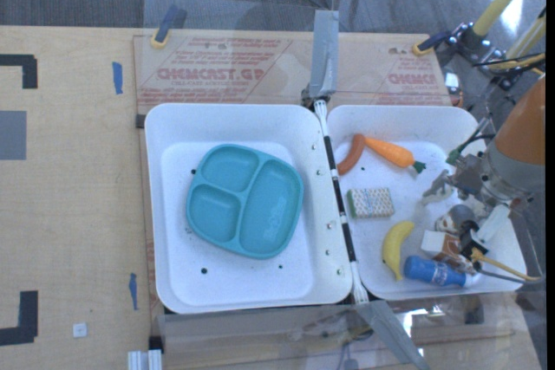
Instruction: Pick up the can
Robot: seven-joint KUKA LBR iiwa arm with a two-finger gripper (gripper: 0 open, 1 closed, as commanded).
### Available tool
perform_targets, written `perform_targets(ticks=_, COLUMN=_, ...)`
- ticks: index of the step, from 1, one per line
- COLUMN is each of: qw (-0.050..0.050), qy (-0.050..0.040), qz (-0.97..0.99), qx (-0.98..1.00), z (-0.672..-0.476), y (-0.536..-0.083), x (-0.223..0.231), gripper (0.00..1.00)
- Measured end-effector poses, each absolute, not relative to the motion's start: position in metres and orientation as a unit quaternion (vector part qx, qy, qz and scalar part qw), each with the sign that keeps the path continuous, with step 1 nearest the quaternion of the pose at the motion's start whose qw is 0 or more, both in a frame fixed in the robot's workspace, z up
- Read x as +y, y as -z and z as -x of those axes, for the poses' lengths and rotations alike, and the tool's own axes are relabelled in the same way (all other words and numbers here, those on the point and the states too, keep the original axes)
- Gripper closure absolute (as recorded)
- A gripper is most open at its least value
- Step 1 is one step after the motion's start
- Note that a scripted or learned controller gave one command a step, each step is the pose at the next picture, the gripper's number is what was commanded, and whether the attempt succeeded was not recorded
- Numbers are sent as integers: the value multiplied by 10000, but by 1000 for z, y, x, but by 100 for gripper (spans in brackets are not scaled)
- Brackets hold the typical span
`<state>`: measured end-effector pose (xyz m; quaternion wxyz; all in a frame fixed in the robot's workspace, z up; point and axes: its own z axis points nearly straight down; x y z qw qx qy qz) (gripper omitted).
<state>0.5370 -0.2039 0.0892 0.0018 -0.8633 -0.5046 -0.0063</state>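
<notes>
Camera view: the blue cylindrical can (436,271) lies on its side near the front of the right bin (381,121), beside a curved yellow banana (396,246) and a speckled rectangular sponge (371,203). Reaching in from the right, the arm's gripper (466,223) hovers above the can; its finger state cannot be told.

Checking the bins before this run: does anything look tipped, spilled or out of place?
Only the blue can: it lies on its side in the right bin, beside the banana. Nothing looks spilled or damaged.
</notes>
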Motion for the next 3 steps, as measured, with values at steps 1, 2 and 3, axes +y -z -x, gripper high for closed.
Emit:
perform_targets(ticks=1, qw=194, qy=-127, qz=8452, qx=-5340, z=-663, y=-88, x=-207, gripper=0)
perform_targets(ticks=2, qw=1, qy=-4, qz=8383, qx=-5453, z=-617, y=-133, x=-212, gripper=0)
perform_targets(ticks=3, qw=11, qy=27, qz=8345, qx=-5509, z=-576, y=-93, x=-204, gripper=0)
